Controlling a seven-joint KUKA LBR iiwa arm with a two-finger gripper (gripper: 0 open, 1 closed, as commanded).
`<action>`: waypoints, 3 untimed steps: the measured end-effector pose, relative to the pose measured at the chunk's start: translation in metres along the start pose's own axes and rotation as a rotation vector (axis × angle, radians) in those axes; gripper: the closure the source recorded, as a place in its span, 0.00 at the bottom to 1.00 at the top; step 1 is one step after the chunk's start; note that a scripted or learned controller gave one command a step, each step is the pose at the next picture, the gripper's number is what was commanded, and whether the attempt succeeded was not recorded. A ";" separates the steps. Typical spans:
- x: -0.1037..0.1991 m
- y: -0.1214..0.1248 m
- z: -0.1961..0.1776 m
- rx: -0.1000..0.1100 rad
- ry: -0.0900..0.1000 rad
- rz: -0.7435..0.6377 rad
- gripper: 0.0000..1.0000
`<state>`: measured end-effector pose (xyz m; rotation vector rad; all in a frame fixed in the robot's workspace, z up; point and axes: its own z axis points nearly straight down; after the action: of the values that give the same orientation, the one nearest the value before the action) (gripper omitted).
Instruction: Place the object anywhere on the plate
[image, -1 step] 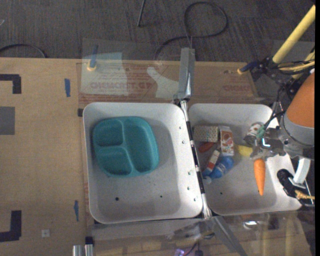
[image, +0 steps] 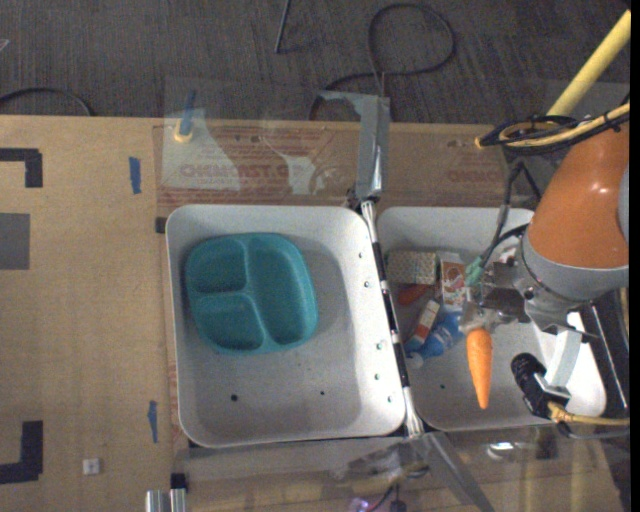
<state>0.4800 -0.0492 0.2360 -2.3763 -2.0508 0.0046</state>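
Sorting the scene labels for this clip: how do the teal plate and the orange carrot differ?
The teal plate lies in the left bin; the orange carrot lies in the right bin, among other items. The plate is broad, flat and split into compartments, while the carrot is slim and tapered, with its tip pointing to the bench's near edge. The plate looks much larger. Both rest on white bin floors.
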 end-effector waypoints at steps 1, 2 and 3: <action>-0.031 0.009 0.054 0.001 0.001 -0.122 1.00; 0.012 0.020 0.053 -0.002 -0.001 -0.121 1.00; 0.074 0.042 0.042 -0.001 0.000 -0.143 1.00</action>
<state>0.5326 0.0177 0.1936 -2.2242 -2.2164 0.0033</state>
